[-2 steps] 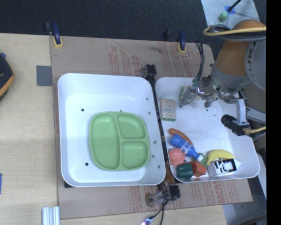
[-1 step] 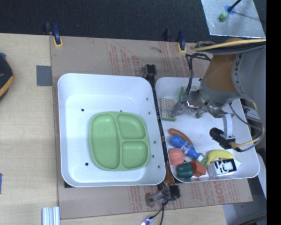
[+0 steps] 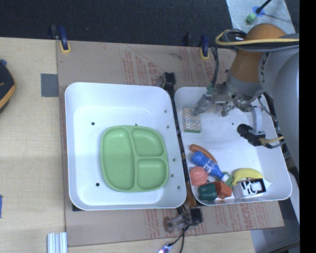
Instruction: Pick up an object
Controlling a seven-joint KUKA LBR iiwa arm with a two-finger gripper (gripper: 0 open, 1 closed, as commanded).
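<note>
A: Largest first?
B: Pale wooden bench [image 3: 26, 157], overlaid with a brown sheet [image 3: 121, 62]; on that, two shallow white bins side by side, inner rims touching.
A: In the left bin [image 3: 84, 136]?
B: A green divided plate [image 3: 134, 158], flat, about the middle of the floor, three compartments.
A: And the right bin [image 3: 226, 141]?
B: Entered from the right by the grey arm [image 3: 253, 57], orange band up top, bent down over the far end. Below it the gripper [image 3: 213, 103], low over the far-left part of the floor.
A: Spread or closed?
B: Hard to say; too small and tangled with metal to judge either way.
A: Nearest thing to it?
B: A speckled square pad [image 3: 191, 120], lying flat against the bin's left wall, just beside the gripper, toward the near-left of it. Touching or not, unclear.
A: Then the rest?
B: Heaped at the near end, well apart from the gripper. Biggest there, a yellow banana [image 3: 246, 174], resting against a black-and-white box [image 3: 252, 186] by the near-right corner. Left of those, a blue bottle [image 3: 213, 167] lying tilted, and an orange stick [image 3: 201, 152] at the heap's far edge, nearest the pad yet clearly apart from it. Beside the bottle, a red-orange ball [image 3: 198, 176] by the left wall. Nearest the rim, a dark green lump [image 3: 207, 193] touching a small red piece [image 3: 224, 190]
</note>
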